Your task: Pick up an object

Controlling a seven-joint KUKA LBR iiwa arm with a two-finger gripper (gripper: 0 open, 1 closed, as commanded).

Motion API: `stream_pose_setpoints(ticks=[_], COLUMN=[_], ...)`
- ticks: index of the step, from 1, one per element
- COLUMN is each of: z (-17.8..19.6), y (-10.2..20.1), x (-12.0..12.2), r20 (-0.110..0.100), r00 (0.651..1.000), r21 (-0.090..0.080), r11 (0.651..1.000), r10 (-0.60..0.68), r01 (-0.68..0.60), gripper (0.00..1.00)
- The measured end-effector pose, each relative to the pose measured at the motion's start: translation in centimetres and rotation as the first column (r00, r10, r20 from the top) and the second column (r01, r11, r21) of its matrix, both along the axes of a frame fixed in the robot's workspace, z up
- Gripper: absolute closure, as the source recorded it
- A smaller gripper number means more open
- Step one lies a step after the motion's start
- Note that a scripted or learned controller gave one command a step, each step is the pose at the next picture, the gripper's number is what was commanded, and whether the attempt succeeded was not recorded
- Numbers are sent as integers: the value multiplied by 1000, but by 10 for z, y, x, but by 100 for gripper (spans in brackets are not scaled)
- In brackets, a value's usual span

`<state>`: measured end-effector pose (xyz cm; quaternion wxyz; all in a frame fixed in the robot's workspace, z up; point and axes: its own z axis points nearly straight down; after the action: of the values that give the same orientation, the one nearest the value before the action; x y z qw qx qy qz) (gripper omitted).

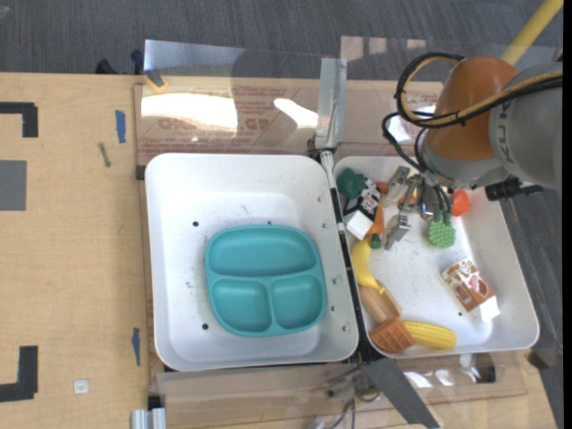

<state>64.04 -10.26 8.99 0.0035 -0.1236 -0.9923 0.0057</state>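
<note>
The bench point(63, 239) is pale wood, with black tape marks along its left side and a few blue tape scraps. Two shallow white bins sit on it side by side. The left bin point(170, 266) holds a teal divided plate point(265, 278) with three compartments, lying flat near the bin's middle. The right bin point(509, 275) holds the small toys.

The grey arm point(527, 137) reaches in from the right, its orange band point(469, 105) above the far end of the right bin, with black cables looping over it. The gripper point(413, 206) hangs over the far left part of that bin. Its metal fingers point(399, 229) point down towards the bin floor; whether they are apart or closed, and whether anything sits between them, cannot be told.

A yellow banana point(361, 266) lies along the bin's left wall, with a tan wooden piece point(380, 306) just nearer. A yellow corn cob point(430, 333) lies at the near edge, beside an orange waffle-patterned piece point(391, 336). A brown and white packet point(470, 287) lies apart to the right. A green studded toy point(440, 233) rests just right of the gripper, and a dark green toy point(355, 186) lies at the far left corner.
</note>
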Motion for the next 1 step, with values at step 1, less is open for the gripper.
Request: stream_pose_setpoints(ticks=[1], z=[-1], y=[5], x=[-3], r20=[11], r00=[987], r21=[6], r11=[987], r10=[-160], r01=[160], gripper=[0])
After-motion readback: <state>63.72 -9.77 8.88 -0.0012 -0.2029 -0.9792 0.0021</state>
